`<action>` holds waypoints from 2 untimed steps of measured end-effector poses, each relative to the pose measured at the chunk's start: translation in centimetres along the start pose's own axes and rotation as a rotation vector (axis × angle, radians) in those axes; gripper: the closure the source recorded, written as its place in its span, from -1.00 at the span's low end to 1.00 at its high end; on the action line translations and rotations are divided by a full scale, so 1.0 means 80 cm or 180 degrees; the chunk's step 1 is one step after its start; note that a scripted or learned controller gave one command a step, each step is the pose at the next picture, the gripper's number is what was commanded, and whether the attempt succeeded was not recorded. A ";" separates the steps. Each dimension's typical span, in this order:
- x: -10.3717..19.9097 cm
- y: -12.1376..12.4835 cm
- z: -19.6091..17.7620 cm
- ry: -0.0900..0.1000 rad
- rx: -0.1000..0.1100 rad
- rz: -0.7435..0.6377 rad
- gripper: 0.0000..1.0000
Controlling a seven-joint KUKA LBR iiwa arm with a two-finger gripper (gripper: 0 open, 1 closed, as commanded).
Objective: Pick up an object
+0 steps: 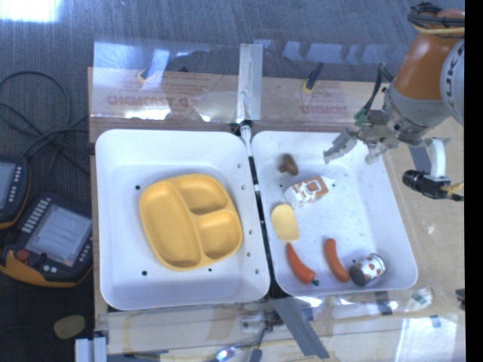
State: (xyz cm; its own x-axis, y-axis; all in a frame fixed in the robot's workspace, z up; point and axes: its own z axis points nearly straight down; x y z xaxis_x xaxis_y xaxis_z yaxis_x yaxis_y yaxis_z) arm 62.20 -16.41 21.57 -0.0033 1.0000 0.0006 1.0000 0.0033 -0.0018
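The right bin (392, 225) holds six loose things: a small brown lump (287, 164) near its back, a white-and-orange carton (309, 191) lying on its side just below, and a pale yellow piece (284, 222) beside the left wall. Two orange carrots (299, 264) (336, 259) lie slanted near the front, well apart, with a speckled ball (367, 269) touching the right one.

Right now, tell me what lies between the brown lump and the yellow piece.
In the camera view, the small carton lies between the brown lump and the yellow piece, offset slightly right.
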 end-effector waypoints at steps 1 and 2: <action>0.018 0.044 0.153 -0.0011 -0.0008 -0.0395 -1.00; 0.054 0.023 0.158 -0.0026 -0.0030 -0.0612 -1.00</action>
State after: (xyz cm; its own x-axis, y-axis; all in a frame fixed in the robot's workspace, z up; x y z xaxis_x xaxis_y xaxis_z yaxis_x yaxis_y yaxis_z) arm 64.01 -12.11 8.95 -0.1944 0.9809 -0.0082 0.9809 0.1945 0.0068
